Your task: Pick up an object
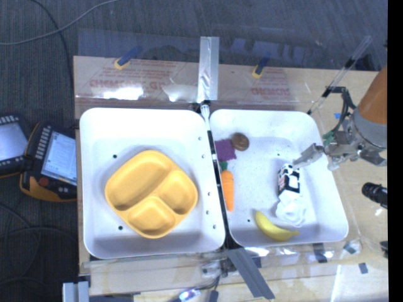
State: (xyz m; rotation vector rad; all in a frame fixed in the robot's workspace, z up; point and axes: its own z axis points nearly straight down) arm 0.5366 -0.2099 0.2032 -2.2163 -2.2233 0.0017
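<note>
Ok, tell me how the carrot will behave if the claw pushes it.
The carrot looks tapered and rounded, so it would probably roll or pivot rather than slide straight. It lies against the divider, which may stop it. It seems rigid, likely plastic.

Divided tray (151,192) in left bin (94,137); carrot (227,189), banana (275,226), ball (240,141) in right bin (315,131).

A robotics lab: teach pendant (50,162), loose cables (44,17), taped bench (208,83).
</note>
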